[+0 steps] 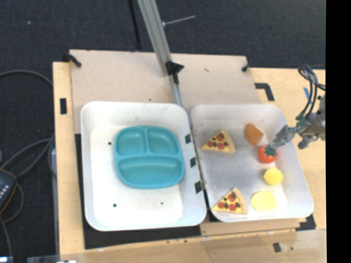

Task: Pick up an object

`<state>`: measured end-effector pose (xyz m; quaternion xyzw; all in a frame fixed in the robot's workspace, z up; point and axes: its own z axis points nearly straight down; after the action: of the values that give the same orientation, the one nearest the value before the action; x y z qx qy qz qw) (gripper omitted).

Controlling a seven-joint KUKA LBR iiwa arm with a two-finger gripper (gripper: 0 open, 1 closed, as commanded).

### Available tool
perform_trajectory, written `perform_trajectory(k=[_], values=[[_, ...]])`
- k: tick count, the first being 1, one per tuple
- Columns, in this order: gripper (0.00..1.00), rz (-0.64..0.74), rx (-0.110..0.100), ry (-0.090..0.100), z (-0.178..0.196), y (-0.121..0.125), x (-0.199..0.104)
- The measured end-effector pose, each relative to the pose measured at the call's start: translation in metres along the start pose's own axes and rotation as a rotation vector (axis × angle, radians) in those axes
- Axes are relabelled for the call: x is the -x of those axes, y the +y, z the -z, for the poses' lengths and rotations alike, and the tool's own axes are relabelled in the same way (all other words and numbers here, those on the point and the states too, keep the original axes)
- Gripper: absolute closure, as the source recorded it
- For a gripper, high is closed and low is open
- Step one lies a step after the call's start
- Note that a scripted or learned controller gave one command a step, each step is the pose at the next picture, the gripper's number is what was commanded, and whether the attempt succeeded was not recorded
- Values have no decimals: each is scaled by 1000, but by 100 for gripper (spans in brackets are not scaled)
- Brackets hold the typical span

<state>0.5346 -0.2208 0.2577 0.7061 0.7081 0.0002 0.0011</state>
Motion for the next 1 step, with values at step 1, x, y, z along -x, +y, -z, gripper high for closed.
perform_trajectory(k=[1], values=[[0,0,0,0,0,0,0]])
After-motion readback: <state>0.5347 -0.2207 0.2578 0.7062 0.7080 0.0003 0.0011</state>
